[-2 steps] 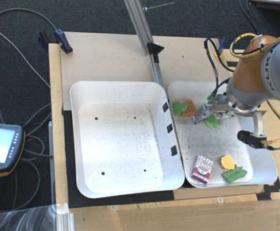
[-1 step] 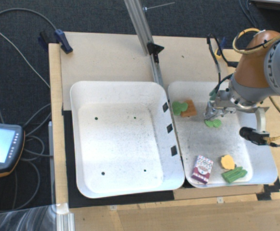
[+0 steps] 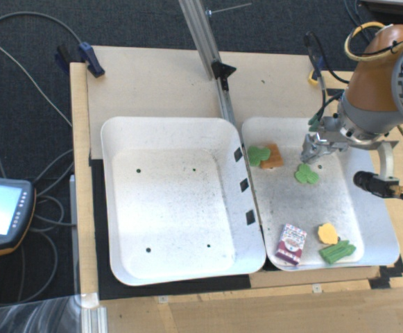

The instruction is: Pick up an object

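My gripper point(image 3: 311, 152) hangs over the right bin point(image 3: 284, 207), near its upper middle. Just below its tips lies a small green piece point(image 3: 307, 175), apart from the fingers. To the left, an orange block point(image 3: 273, 156) lies against another green piece point(image 3: 259, 156). Near the bin's front edge sit a small red-and-white box point(image 3: 292, 243), a yellow piece point(image 3: 327, 233) and a long green piece point(image 3: 337, 251).
The left bin point(image 3: 166, 200) is beside the right one, with a raised divider and black clips between them. A slanted metal pole point(image 3: 201, 33) rises behind the bins. A blue clamp point(image 3: 90, 57) sits at the bench's back left corner.
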You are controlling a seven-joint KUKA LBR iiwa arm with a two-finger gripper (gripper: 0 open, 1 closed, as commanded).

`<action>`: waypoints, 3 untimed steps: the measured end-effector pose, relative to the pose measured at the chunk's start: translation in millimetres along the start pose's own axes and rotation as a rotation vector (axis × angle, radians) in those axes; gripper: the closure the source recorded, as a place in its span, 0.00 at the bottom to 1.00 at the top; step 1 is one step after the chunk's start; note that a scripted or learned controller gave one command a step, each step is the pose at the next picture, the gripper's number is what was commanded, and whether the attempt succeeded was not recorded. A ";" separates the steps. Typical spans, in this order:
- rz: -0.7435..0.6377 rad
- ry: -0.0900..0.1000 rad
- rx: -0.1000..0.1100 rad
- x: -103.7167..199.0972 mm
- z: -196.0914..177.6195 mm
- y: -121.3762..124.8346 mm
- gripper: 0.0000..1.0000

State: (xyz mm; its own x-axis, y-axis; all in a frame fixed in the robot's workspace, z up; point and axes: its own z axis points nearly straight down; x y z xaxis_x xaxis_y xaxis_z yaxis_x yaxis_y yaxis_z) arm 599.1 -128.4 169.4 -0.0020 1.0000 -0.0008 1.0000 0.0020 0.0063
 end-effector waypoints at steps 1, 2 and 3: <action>0.000 0.000 -0.001 -3.4 -44.5 2.3 1.00; 0.001 -0.001 -0.001 -7.9 -93.4 -3.1 1.00; -0.004 0.004 0.009 48.2 -79.8 -2.1 1.00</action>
State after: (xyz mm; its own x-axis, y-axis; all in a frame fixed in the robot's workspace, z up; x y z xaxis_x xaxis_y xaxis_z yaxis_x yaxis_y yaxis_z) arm 596.4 -80.1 249.1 -0.0060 1.0000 0.0029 1.0000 0.0060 -0.0030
